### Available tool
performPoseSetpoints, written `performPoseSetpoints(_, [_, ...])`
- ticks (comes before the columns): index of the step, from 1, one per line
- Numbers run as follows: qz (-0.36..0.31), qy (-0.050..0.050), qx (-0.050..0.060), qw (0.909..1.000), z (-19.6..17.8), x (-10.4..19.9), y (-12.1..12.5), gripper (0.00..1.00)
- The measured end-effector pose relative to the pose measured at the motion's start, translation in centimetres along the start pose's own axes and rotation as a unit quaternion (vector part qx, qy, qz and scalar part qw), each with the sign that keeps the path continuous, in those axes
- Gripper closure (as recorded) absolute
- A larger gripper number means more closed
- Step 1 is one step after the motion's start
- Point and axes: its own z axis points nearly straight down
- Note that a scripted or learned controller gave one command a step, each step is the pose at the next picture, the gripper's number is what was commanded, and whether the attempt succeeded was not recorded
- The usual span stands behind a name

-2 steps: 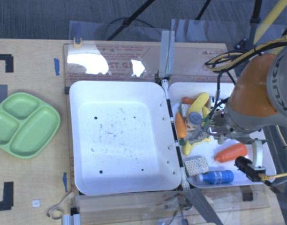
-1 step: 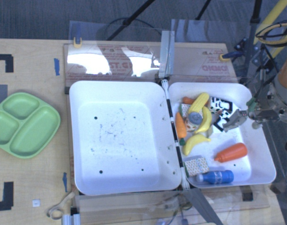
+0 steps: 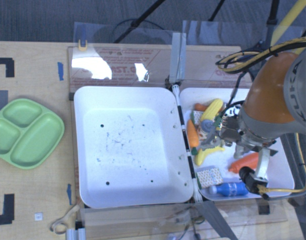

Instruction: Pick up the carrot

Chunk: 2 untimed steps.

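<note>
Carrot [image 3: 192, 134] at right bin's [image 3: 285, 171] left wall, centre-right of frame, likely light, stiff, slick plastic, best taken across its thicker middle; gripper [image 3: 213, 140] just beside it, jaw state impossible to tell.

Green divided plate [image 3: 27, 132] left of bins [image 3: 125, 96]

Arm [image 3: 278, 99] cut off at right edge; hand [image 3: 213, 140] too indistinct, fingers n/a.
</note>
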Motion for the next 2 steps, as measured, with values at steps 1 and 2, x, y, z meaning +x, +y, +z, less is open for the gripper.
performPoseSetpoints(1, [-0.185,0.0,0.0,0.9828,3.2,1.1,-0.4,0.0])
performPoseSetpoints(2, [-0.289,-0.001,-0.003,0.9574,-1.5,-4.0,1.4,0.0])
